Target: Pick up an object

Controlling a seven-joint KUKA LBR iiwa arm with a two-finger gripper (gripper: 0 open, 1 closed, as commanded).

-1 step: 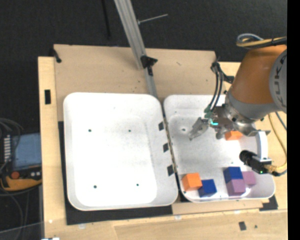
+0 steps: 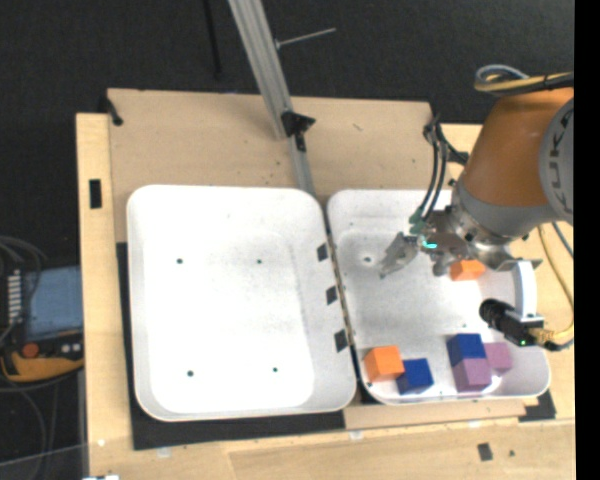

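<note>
Camera view shows the hand [image 2: 400, 255] low over the right bin [image 2: 380, 213], whether spread or pinching I cannot tell, while orange block [image 2: 384, 362], blue block [image 2: 415, 375] and purple block [image 2: 471, 373] lie unlifted near its front wall.

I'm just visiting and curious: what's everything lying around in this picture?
Bins: 2, white, side by side on the bench; left bin, right bin.
Orange blocks: 2; one at the right bin's front, one beside the gripper.
Blue blocks: 2; and, right bin's front.
Purple blocks: 2; and, front right corner.
Metal pole: 1, grey, behind the bins.
Arm: 1, grey and orange, over the right bin.
Gripper: 1.
</note>
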